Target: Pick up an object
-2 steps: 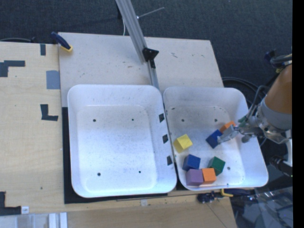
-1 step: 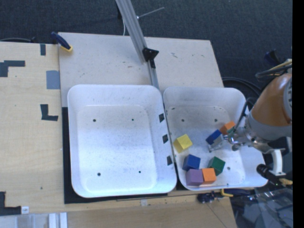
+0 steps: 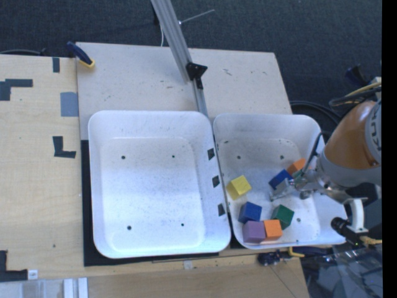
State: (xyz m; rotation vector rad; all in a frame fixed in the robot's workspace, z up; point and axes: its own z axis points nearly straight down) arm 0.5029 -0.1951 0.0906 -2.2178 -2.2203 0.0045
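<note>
The right bin (image 3: 267, 129) holds several small blocks. A yellow block (image 3: 239, 185) lies near its left wall. A blue block (image 3: 250, 212), a purple block (image 3: 254, 231), an orange block (image 3: 273, 229) and a green block (image 3: 283, 216) cluster at the front. A second blue block (image 3: 280, 179) and a second orange block (image 3: 297, 165) lie further right. My gripper (image 3: 285, 190) is low in the right bin, just below the second blue block and above the green one. Nothing can be made out as held.
The left bin (image 3: 149, 120) stands beside the right one. A grey metal pole (image 3: 177, 36) slants down to the bins' shared back corner. The arm's orange band (image 3: 350, 143) hangs over the right bin's right wall. Cables lie at the far right.
</note>
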